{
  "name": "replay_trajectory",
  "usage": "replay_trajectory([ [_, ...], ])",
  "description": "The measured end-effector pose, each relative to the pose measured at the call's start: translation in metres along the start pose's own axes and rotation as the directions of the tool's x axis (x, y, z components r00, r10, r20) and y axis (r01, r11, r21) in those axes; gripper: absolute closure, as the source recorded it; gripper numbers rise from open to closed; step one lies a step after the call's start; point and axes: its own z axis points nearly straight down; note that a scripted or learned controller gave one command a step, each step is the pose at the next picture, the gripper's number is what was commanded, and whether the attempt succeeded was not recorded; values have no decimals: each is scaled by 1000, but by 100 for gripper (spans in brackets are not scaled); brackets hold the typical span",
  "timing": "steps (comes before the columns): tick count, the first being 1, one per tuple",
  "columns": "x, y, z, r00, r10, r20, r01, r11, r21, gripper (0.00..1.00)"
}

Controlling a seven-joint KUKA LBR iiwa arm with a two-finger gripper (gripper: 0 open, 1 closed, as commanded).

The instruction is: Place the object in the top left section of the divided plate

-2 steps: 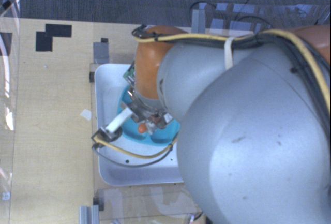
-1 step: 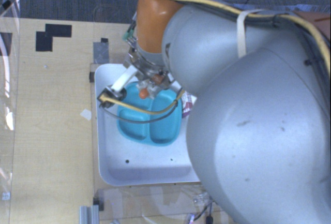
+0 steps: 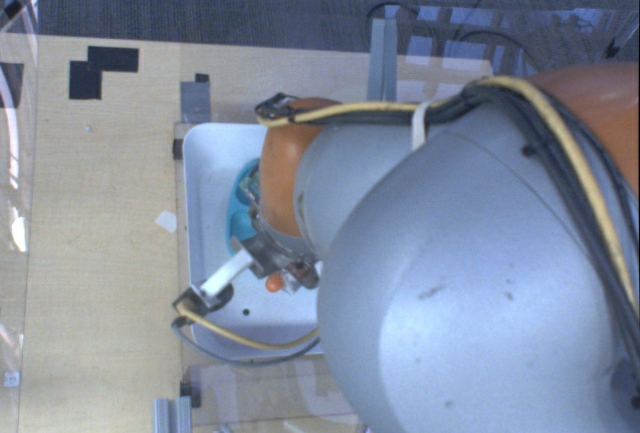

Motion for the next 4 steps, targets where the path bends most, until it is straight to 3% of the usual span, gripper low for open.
replay_trajectory([
  [1, -49, 66, -11, 996, 85, 0, -85, 996, 0, 100],
  [2, 9, 59, -71, 995, 97, -4, -97, 995, -1, 100],
  [3, 95, 74, -67, 997, 74, -5, -74, 997, -1, 100],
  [4, 132, 96, -116, 998, 56, -7, -56, 998, -1, 100],
])
